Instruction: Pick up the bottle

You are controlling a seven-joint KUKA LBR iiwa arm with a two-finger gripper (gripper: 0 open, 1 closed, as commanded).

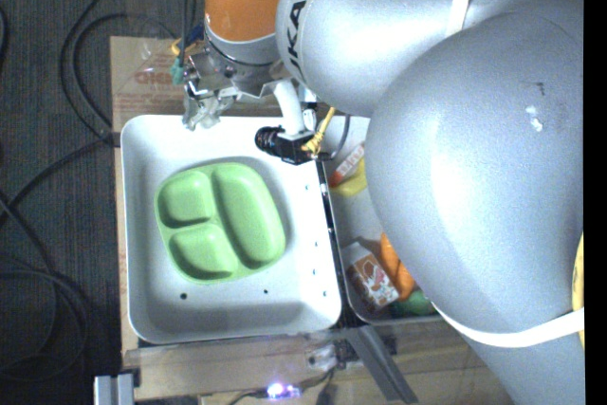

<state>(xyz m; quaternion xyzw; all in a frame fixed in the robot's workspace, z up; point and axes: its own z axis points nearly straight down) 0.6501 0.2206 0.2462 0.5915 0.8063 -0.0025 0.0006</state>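
Gripper (202, 109) hangs over the left bin's (142, 299) far edge, bottle unspotted; can't tell its opening.

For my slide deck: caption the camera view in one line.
KUKA arm's tool poised at the far rim of the left bin, which holds a green divided tray; right bin's contents largely hidden.

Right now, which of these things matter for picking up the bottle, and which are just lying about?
For the job: robot arm; right bin; yellow labelled item in it, possibly the bottle, too hidden to be sure.

Lying about: green divided plate in the left bin; packet and orange item in the right bin; floor cables.
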